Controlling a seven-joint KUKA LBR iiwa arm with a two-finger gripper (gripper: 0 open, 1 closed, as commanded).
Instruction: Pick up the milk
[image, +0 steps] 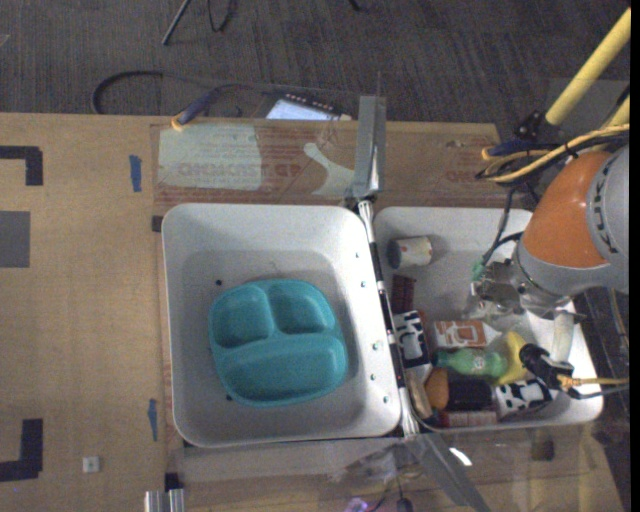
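The milk looks to be the black-and-white cow-patterned carton (526, 396), lying on its side in the front right corner of the right bin (445, 225). A second black-and-white carton (410, 337) lies against that bin's left wall. My gripper (493, 306) hangs over the middle of the right bin, just above and behind a red-and-white box (462, 333). It is well back from the cow-patterned carton and touches neither carton. The wrist hides what is under it.
The right bin also holds a pale can (411, 250), a brown bar (402, 292), a green bottle (468, 362), a yellow banana (516, 350), an orange (437, 382) and a black item (468, 392). A teal divided tray (277, 340) lies in the left bin (200, 250).
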